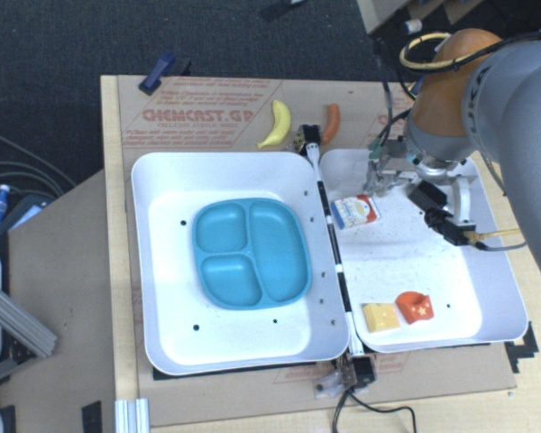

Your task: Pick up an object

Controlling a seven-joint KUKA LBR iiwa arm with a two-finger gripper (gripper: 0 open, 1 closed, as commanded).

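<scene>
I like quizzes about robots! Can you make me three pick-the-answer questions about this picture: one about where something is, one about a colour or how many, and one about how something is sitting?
1. Where is the blue tray?
A. In the left bin
B. In the right bin
C. On the floor

2. How many sections does the blue tray have?
A. Two
B. Three
C. Five

3. How is the small carton placed?
A. Lying in the right bin
B. Standing on the blue tray
C. Hanging over the banana

Answers:
1. A, it sits in the middle of the left bin.
2. B, three hollows show.
3. A, it lies on that bin's floor, below the end effector.
</scene>
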